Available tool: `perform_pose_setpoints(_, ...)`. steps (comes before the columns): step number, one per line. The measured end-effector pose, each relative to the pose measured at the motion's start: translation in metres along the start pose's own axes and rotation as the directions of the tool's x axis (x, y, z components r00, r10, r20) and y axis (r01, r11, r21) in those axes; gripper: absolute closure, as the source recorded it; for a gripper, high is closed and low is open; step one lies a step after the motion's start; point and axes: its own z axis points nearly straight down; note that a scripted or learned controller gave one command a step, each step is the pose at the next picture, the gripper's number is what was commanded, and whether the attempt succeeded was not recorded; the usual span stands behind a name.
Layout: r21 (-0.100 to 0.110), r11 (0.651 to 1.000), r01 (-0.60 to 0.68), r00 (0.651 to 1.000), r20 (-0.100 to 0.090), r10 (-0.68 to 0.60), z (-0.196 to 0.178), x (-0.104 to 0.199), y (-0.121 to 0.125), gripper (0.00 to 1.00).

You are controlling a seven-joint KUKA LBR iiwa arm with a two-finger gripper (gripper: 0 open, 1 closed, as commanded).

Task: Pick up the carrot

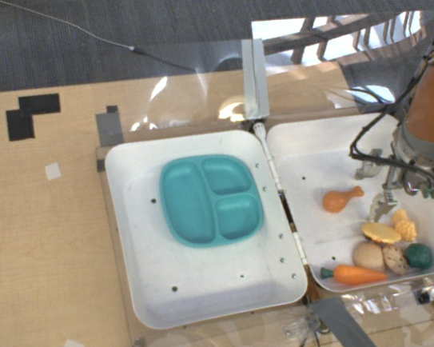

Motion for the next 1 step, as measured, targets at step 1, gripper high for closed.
perform_pose_setpoints(1, -0.001, 1.0, -0.015, 1.0, 0.003, 0.015, 0.0007, 0.0379, 0.0162, 0.0)
